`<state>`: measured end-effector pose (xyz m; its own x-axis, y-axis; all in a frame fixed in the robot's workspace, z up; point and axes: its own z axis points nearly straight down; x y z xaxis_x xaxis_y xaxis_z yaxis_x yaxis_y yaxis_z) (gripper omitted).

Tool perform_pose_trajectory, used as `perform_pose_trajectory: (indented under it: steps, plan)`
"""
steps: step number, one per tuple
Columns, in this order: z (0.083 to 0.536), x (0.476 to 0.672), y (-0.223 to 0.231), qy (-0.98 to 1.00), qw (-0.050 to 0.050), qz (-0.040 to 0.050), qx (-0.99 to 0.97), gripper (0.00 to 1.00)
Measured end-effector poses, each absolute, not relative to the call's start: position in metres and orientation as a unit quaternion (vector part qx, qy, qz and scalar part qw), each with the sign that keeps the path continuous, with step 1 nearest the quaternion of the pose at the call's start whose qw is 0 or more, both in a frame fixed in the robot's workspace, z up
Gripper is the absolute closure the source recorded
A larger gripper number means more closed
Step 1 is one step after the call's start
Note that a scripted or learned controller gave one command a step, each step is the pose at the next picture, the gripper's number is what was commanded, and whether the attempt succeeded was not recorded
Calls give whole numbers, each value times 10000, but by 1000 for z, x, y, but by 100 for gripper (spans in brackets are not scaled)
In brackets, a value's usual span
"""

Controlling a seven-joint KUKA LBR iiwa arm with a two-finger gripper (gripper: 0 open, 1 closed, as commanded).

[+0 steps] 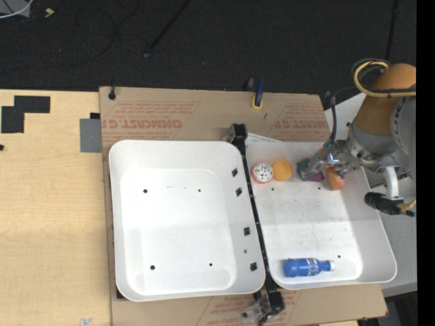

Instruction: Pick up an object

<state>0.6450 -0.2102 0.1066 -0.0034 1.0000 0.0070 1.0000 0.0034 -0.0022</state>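
The right bin (367, 250) holds several objects. A white ball with red dots (262, 173) and an orange ball (282, 170) lie side by side at its far left. A purple and green object (311, 170) and a small orange-red object (335, 180) lie at the far edge. My gripper (331, 161) hangs low over those two, partly hiding them. A blue bottle with a white cap (307, 267) lies on its side near the front edge.
The left bin (122, 182) sits beside the right one, with a black divider (246, 202) between them. The arm (380, 114) enters from the right, over the right bin's far corner. Cardboard (170, 117) lies under both bins.
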Motion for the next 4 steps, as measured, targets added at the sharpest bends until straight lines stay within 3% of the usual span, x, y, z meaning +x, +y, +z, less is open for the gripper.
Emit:
perform_pose_trajectory:
  steps: [1, 2, 3, 4]
  plan:
    - [190, 607, -214, -7059, 18, 8, -7083, 0]
    - [221, 570, -213, -7068, 18, 7, -7074, 0]
    - [248, 503, -212, -7074, 28, 9, -7068, 0]
    - [102, 552, -207, -7106, -7, -59, -7036, 0]
